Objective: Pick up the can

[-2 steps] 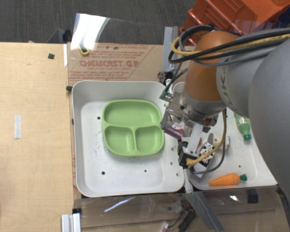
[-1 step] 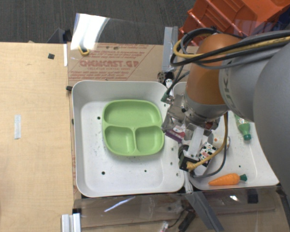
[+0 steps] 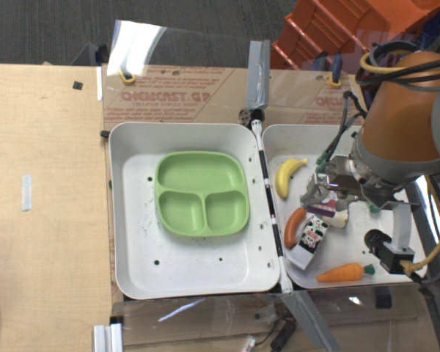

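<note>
The can (image 3: 327,213) looks like a small purple object with a pale end, lying on its side in the right bin (image 3: 352,270). Most of it is hidden under the gripper (image 3: 320,195), which hangs directly over it at the bin's middle. Whether the gripper touches the can cannot be made out. The grey arm with its orange band (image 3: 403,108) comes in from the right and covers the bin's right half.
Around the can lie a banana (image 3: 287,174), a red sausage (image 3: 294,227), a cow-patterned carton (image 3: 309,240) and a carrot (image 3: 342,273). A green divided plate (image 3: 202,193) sits in the left bin (image 3: 132,255). An orange crate (image 3: 352,13) stands behind the bench.
</note>
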Tool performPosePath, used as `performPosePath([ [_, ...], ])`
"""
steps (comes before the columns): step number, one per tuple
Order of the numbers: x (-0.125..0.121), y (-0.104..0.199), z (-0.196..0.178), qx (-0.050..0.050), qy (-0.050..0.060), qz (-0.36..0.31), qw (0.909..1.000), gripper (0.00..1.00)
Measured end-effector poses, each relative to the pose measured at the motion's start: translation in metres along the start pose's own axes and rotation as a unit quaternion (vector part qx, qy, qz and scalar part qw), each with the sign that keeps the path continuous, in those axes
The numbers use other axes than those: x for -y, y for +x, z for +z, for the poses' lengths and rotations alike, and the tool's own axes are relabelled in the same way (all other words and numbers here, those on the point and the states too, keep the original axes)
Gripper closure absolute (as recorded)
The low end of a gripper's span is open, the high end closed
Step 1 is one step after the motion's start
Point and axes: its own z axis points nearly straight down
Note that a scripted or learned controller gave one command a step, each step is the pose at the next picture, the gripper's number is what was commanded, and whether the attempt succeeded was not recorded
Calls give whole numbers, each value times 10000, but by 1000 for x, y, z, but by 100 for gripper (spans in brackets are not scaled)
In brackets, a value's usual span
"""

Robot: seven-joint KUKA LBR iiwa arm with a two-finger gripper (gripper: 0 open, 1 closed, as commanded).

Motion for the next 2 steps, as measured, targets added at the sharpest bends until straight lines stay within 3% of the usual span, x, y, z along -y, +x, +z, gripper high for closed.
performPosePath([
  [1,-36,87,-7,6,5,93,10000,100],
  [2,5,44,0,3,7,118,9999,100],
])
